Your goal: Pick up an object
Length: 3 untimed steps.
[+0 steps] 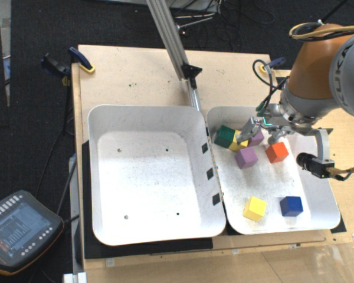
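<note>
Near right bin's point(318, 217) back edge, gripper point(261, 131) among crowded blocks point(246, 157).

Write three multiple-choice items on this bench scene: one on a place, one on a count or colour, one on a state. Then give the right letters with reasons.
1. Which white bin holds the small coloured blocks?
A. the left bin
B. the right bin
C. both bins

2. What colour is the block nearest the right bin's front right corner?
A. blue
B. green
C. orange

3. How does the orange block lie?
A. stacked on the blue block
B. on the bench outside the bins
C. on the bin floor beside the end effector

Answers:
1 B: the green cube, purple cube, orange cube, yellow cube and blue cube all lie in the right white bin.
2 A: the blue cube lies there.
3 C: it rests on the floor next to the end effector, apart from the blue cube.
</note>
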Motion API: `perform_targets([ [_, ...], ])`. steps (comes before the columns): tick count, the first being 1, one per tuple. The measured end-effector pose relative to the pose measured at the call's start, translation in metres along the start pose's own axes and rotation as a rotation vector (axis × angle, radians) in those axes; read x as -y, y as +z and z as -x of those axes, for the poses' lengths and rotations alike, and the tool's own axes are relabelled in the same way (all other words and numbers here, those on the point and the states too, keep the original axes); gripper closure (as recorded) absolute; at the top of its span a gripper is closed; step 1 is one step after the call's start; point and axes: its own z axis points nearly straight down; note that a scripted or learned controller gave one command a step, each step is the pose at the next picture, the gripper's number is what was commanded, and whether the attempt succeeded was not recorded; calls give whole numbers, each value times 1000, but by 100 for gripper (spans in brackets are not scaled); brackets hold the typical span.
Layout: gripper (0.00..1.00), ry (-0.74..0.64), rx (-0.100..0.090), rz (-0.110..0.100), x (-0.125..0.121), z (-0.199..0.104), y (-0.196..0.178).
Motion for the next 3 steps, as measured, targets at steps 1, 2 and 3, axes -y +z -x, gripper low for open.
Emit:
perform_targets([
  [1, 0, 1, 1, 5, -1, 0, -3],
  [2, 0, 3, 1, 0, 0, 4, 41],
  [3, 0, 3, 1, 0, 6, 2, 104],
])
